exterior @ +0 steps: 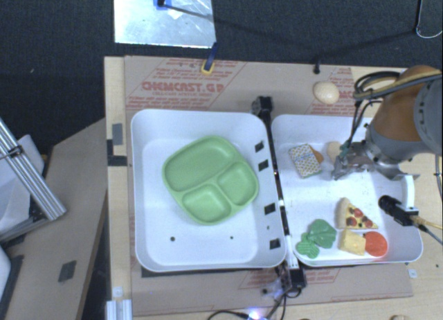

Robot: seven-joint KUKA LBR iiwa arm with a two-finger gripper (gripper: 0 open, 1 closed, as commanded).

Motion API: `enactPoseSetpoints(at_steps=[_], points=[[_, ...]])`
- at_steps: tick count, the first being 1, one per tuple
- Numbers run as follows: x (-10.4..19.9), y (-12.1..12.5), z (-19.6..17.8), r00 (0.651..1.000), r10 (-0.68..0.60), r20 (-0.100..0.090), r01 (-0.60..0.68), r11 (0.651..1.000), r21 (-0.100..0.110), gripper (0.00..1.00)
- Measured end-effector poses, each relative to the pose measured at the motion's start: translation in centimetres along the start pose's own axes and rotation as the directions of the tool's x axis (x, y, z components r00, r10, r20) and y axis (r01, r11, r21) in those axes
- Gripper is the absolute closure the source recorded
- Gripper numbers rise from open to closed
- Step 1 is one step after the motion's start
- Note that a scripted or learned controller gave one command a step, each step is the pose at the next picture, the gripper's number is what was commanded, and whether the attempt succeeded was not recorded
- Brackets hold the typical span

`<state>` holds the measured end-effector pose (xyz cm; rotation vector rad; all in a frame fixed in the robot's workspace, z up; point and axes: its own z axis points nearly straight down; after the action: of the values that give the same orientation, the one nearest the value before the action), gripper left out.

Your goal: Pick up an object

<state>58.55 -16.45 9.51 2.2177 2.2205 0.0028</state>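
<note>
- Grey two-finger gripper [340, 171]: low in the right white plastic bin [297, 204]; whether its claw is apart or together cannot be told.
- Small patterned rectangular packet [304, 160]: just left of the gripper, long axis running near to far, slightly tilted.
- Toy pizza slice [354, 215]: nearer the bin's front edge, tip pointing right.
- Green three-compartment plastic plate [210, 179]: in the left white bin [149, 194].

Foil sheet [164, 5] beyond the bench, beige ball [325, 91] on cardboard [183, 84] behind 2 bins.

2 bins [149, 194], 1 green tray [208, 180], approx 6 toy foods [353, 216].
</note>
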Motion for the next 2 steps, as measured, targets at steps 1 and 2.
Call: enactPoseSetpoints(at_steps=[1,2], points=[[-0.2,-0.6,-6.1,1.000,0.002,0.001,-0.002,1.000,-0.002,1.00],[-0.7,0.3,-10.8,1.000,-0.002,0.000,0.002,1.000,-0.001,1.00]])
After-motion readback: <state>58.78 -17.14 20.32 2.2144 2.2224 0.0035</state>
